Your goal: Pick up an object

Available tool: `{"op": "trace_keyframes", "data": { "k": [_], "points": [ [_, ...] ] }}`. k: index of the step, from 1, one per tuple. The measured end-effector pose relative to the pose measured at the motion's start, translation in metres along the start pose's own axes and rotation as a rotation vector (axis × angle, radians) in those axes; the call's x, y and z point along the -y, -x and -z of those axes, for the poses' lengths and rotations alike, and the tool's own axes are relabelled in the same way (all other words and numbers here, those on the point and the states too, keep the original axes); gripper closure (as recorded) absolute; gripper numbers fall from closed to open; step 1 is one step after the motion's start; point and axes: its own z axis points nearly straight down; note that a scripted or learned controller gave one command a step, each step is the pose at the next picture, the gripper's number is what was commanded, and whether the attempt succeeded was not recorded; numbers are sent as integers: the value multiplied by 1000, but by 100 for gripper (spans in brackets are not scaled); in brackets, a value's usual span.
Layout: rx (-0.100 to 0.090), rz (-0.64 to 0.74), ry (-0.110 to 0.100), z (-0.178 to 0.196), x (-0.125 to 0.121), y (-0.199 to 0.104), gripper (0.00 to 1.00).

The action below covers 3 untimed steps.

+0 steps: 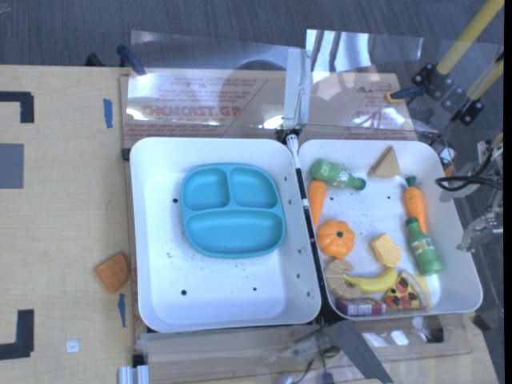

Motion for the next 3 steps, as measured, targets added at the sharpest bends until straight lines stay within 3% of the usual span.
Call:
{"op": "trace_keyframes", "data": {
  "k": [1,2,3],
  "points": [
    [-15,85,7,-162,16,20,0],
    [3,90,-1,-186,18,50,0],
    [4,98,-1,-186,18,72,0]
  ]
}}
